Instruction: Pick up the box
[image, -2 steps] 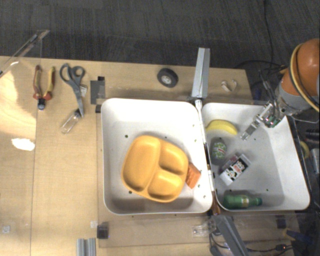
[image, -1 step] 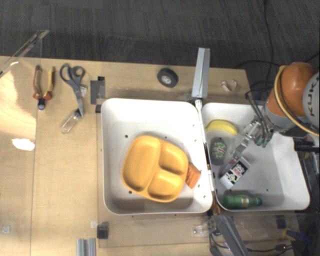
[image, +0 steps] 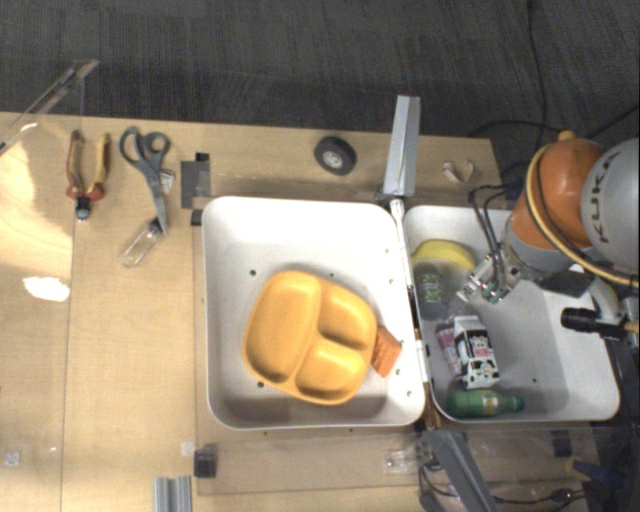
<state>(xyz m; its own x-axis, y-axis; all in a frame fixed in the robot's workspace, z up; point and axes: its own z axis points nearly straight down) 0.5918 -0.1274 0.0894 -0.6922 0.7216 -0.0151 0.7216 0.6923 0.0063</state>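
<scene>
The box (image: 475, 352) lies flat in the right-hand bin (image: 590, 405), printed face up, white with red and dark markings, near that bin's left wall, and nothing is touching it, so by my read the pick is not yet made. The arm (image: 590, 205) hangs over the right bin's upper half, orange band bright above the wrist, and the hand (image: 488, 283) sits just above and a touch right of the box, close to it but apart. It's small and cluttered with wires from here, so I cannot tell whether it's spread or pressed together; what I can say is that no object shows in it. What's left, I'd judge, is the whole of it: come down over the box, close on it, lift it clear. Now the count. Two white bins side by side on the worktop (image: 110, 380). In the right bin: one box, one green bottle (image: 485, 403) lying along the lower wall just below the box, one yellow rounded thing (image: 444, 254) at the top left corner, and one darker greenish item (image: 431, 289) just under that, too murky to name. In the left bin (image: 300, 225): one yellow three-compartment tray (image: 310, 335) overturned, one small orange piece (image: 387, 352) touching its right edge. Out on the worktop: one pair of scissors (image: 150, 165), one pair of red-handled pliers (image: 85, 170), one roll of tape (image: 335, 154).
</scene>
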